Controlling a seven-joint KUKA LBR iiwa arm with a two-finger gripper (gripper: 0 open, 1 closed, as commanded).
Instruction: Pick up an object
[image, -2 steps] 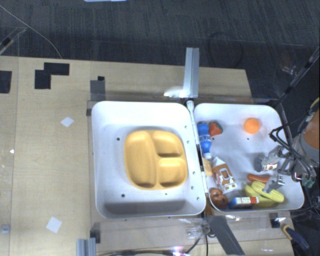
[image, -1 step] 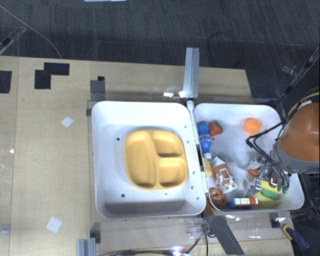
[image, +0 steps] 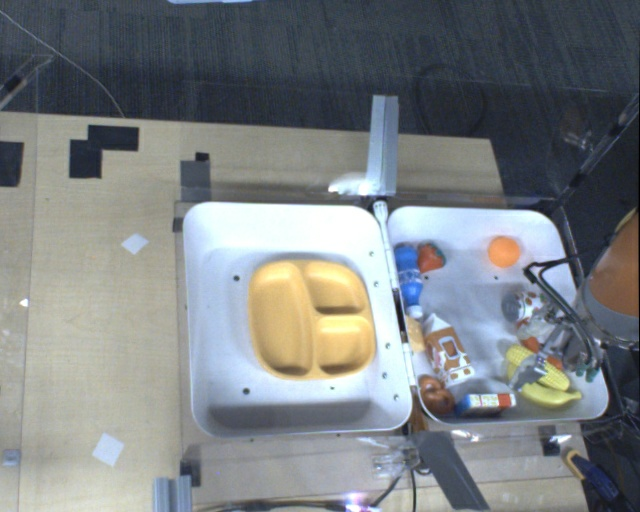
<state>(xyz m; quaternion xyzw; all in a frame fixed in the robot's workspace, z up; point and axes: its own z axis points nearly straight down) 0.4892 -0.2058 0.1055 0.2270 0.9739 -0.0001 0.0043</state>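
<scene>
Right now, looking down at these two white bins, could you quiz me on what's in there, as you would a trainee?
1. True or false: the yellow divided tray lies in the left bin.
2. Which bin holds the orange ball?
3. The banana lies near which corner of the right bin? A) far left B) near right C) far right

Key: 1 true; 2 the right bin; 3 B.
</scene>
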